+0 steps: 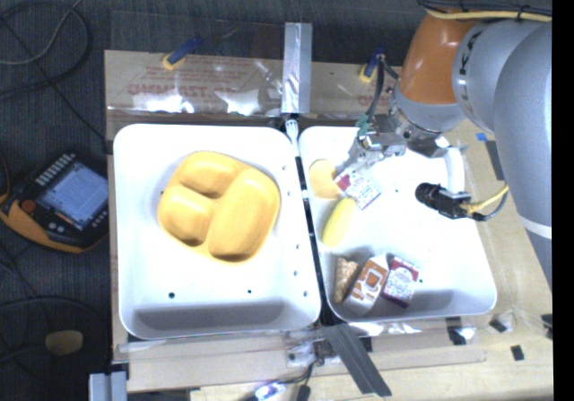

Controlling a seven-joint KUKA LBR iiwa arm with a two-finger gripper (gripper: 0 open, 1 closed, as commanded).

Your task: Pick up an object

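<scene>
Camera view | hand (359, 177) over right bin (466, 287) | pinching small labelled packet (362, 189)

Dark carpet floor (54, 300), black cable (54, 9), handheld pendant (58, 202) left.

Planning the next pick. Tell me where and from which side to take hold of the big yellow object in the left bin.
Judging by shape, grip one lobe of the big yellow lumpy object, not the whole. It lies flat mid left bin, apparently too broad overall. Come straight down from above, fingers spanning the upper lobe across its narrower width; the grooves between lobes give them somewhere to settle. The end effector is over the right bin.
</scene>
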